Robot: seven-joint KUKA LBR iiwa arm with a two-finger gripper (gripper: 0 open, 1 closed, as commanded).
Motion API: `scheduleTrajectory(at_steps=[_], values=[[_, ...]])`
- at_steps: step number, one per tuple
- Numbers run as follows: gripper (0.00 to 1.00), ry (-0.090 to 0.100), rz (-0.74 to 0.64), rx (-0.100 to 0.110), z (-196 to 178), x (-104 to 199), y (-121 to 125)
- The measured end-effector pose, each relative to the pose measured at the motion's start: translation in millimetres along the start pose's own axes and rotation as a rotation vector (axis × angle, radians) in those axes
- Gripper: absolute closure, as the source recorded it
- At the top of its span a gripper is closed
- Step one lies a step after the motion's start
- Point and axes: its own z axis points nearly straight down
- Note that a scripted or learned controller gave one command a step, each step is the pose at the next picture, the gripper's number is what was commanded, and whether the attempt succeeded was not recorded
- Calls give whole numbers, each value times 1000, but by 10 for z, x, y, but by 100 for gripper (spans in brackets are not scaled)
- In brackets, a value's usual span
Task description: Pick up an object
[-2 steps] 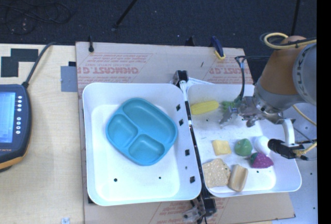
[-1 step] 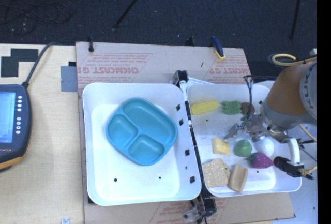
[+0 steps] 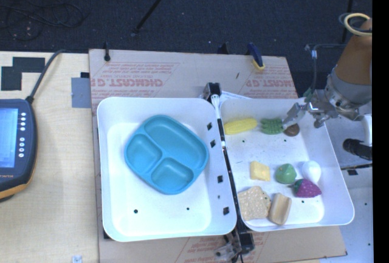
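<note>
Left white bin (image 3: 121,219), well left of the gripper (image 3: 296,115); teach pendant (image 3: 13,143) farther left at the bench edge; blue clamp (image 3: 256,56) just beyond the gripper, on cardboard sheet (image 3: 152,76).

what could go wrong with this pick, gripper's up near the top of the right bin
The gripper hovers by a small brown item that sits right against the green broccoli piece, so closing there may nudge or catch both. Both lie near the right bin's back wall, which could block a finger. The yellow corn lies just beyond and may get pushed.
</note>
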Motion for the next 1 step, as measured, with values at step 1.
scheduleTrajectory(at_steps=[1], values=[[0, 9, 4, 15, 836, 267, -785]])
